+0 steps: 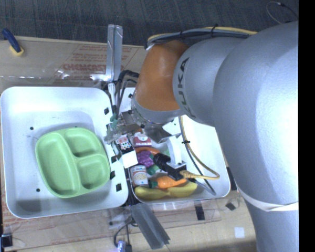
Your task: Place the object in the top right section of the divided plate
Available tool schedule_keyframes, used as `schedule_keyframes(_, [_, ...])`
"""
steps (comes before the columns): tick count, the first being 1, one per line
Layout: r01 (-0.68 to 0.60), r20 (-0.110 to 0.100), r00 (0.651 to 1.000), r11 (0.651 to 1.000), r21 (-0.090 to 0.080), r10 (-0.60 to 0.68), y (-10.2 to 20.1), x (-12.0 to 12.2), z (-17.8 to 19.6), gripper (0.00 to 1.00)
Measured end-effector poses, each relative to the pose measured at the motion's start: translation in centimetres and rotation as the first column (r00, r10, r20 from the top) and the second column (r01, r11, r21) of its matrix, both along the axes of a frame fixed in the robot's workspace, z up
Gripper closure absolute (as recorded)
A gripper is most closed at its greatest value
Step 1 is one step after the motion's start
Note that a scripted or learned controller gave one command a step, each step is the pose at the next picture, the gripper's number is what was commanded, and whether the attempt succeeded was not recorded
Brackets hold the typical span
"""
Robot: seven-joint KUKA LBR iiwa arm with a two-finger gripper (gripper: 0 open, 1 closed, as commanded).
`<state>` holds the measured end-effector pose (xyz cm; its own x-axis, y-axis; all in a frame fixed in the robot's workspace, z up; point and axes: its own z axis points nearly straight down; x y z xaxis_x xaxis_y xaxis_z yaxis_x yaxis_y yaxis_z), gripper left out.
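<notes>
A light green divided plate (pixel 72 162) with three sections lies in the left bin (pixel 21 114), with nothing on it. My gripper (pixel 124 132) is low over the left side of the right bin (pixel 216 156), just right of the wall between the bins. It hangs over a heap of toy food: a purple item (pixel 145 157), a small can (pixel 139 176), an orange carrot (pixel 169 182) and a yellow banana (pixel 163 192). The orange wrist band (pixel 158 77) and grey arm hide the back of that bin.
The arm's bulk covers the right side of the view. A metal post (pixel 114 51) stands behind the bins near their shared wall. A blue-and-yellow item (pixel 12 41) lies on the bench at the far back left.
</notes>
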<state>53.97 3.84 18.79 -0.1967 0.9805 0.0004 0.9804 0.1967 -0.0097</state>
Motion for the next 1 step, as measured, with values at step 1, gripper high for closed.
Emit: schedule_keyframes(1, [-0.179,0.0,0.984,0.984,0.002,0.179,3.48,-4.9,0.0,1.0])
